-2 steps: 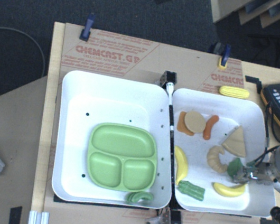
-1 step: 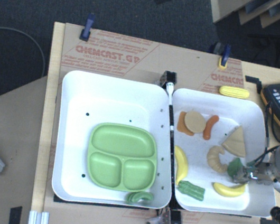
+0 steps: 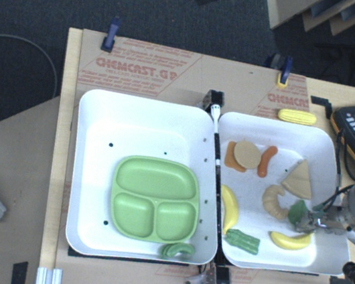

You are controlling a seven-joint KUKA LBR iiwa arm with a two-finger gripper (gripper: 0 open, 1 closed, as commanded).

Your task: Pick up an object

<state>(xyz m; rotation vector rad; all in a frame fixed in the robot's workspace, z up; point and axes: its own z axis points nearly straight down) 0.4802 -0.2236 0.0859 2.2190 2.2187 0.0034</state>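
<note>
White plastic bins sit side by side on the bench (image 3: 176, 70), which is covered with brown cardboard. The left bin (image 3: 99, 124) carries a green divided tray (image 3: 154, 198) and, near its front right corner, a small pale green ring-shaped piece (image 3: 176, 251). The right bin (image 3: 321, 139) carries toy food: a tan round slice (image 3: 247, 153) lying over an orange piece, a red-orange sausage (image 3: 267, 160) just beside it, a beige wedge (image 3: 298, 180), a curved beige piece (image 3: 273, 202), a yellow banana (image 3: 290, 241) at the near right, a dark green vegetable (image 3: 242, 240) at the near side, and another yellow piece (image 3: 230, 208) against the left wall. A yellow corn cob (image 3: 296, 116) lies on the bench beyond the right bin.

The gripper (image 3: 310, 221) reaches from the right and is low in the right bin, at a small green object (image 3: 297, 212), just above the banana. Whether it grasps this object or is released, I cannot tell.
</note>
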